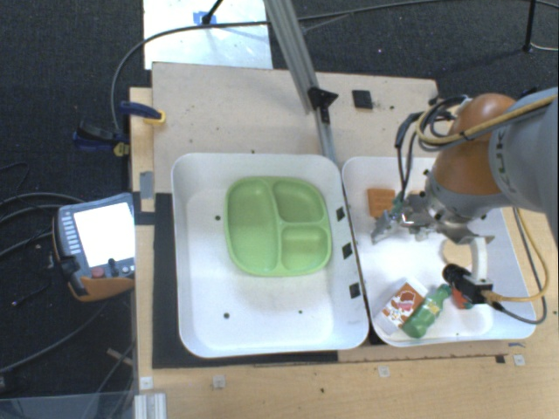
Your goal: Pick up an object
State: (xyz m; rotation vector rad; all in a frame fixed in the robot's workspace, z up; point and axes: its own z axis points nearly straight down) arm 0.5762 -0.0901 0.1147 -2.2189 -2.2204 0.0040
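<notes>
At the right of the frame, inside the right bin (515, 317), the claw (387, 225) hangs low; whether it is apart or together I cannot tell. The brown block (379, 202) lies just above it, the green bottle (426, 312) lower right, slanted.

A green divided plate (279, 226) lay in the left white bin (201, 321), toward its far side. Left of the bench, a handheld control pendant (96, 244) with a pale screen rested on the dark floor among black cables (26, 208). A slanted grey pole (293, 46) crossed the far part of the board, near a small black square (362, 99).
</notes>
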